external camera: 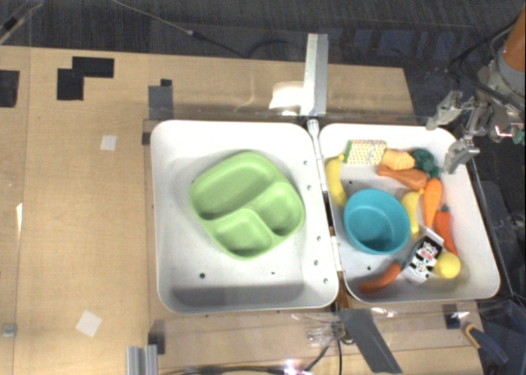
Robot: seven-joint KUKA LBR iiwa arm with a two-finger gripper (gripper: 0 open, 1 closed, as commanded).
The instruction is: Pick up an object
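Two white bins sit on my wood bench (74, 225): green plate (246, 203) left, blue bowl (376, 220) and toy food right, gripper (462, 136) fingers spread, holding nothing.

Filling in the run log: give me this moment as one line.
stage: approach | gripper: open, above right bin's far right corner, holding nothing | nearest: carrot | left bin: green plate

No text, number or brand can be read anywhere; the small black-and-white printed pack (425, 256) just right of the blue bowl (376, 219) bears markings too blurred to make out as letters.
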